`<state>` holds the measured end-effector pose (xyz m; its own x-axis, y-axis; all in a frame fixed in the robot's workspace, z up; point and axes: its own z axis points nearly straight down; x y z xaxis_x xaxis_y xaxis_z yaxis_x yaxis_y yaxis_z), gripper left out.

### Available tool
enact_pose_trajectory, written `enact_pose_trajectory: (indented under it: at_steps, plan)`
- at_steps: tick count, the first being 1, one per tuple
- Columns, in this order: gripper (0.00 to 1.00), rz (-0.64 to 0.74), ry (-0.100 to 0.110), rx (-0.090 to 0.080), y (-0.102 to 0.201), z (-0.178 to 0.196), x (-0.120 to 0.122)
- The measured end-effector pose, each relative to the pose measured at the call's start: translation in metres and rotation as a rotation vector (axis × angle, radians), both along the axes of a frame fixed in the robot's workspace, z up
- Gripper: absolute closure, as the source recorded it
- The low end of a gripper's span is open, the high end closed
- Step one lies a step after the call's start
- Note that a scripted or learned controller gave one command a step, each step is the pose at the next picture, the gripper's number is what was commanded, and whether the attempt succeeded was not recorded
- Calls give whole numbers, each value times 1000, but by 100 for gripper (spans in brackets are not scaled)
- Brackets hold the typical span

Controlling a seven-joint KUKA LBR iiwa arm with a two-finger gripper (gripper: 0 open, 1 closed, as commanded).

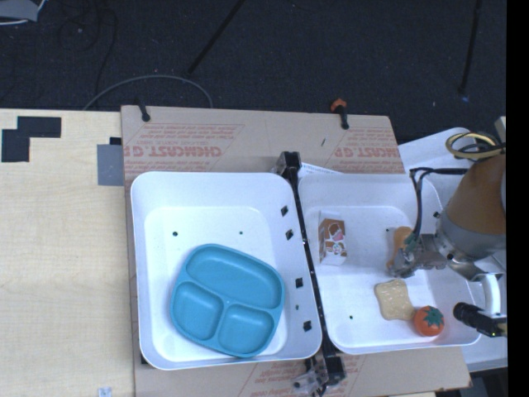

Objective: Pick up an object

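Observation:
In the right bin [364, 209] lie a small white carton with a brown picture [332, 241], a pale beige flat piece [394, 299], a red tomato-like toy with a green top [427, 321], and an orange-tan object [401, 238] partly hidden behind the gripper. My gripper [402, 262] reaches down at the bin's right side, between the orange-tan object and the beige piece. The arm [475, 213] covers the wrist area.
The left bin [165, 197] holds a blue divided plate [228, 298]. A black divider with clips [299, 255] runs between the bins. Cardboard [248, 139] lies under both bins, and black cables [430, 176] hang by the arm.

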<state>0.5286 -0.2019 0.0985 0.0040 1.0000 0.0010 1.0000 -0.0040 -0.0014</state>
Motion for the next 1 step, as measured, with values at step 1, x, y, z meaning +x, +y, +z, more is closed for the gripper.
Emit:
enact_pose_trajectory:
  at_steps: [1]
  plan:
    - [100, -2, -3, -1, -1, 51, -10]
